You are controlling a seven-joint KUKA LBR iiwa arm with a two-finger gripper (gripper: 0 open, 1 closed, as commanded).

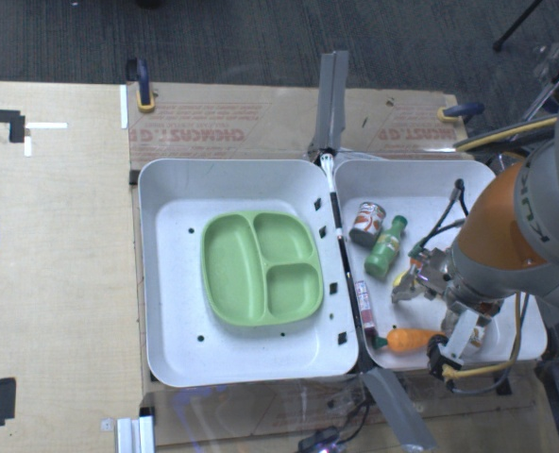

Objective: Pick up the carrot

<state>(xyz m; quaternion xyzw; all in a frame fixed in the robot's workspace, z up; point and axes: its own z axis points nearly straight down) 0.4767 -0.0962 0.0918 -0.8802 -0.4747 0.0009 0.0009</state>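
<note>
Orange carrot, count one, lies on its side along the near wall of the right shallow white bin.

Grey arm with orange band enters right of the carrot and bends down over that bin, wrist tilted towards the carrot. Two-finger gripper hangs just beyond the carrot, apart from it. Whether it is spread or closed, I cannot tell from this angle.

Slim dark red marker-like stick, one, lies just left of the carrot and a little beyond it.

Green plastic bottle, one, lies on its side farther beyond the carrot than the gripper.

Small can with red and white label, one, is farthest beyond the carrot.

Left shallow white bin sits well left of the carrot and holds one light green plastic plate with three compartments. Bins: two.
</note>
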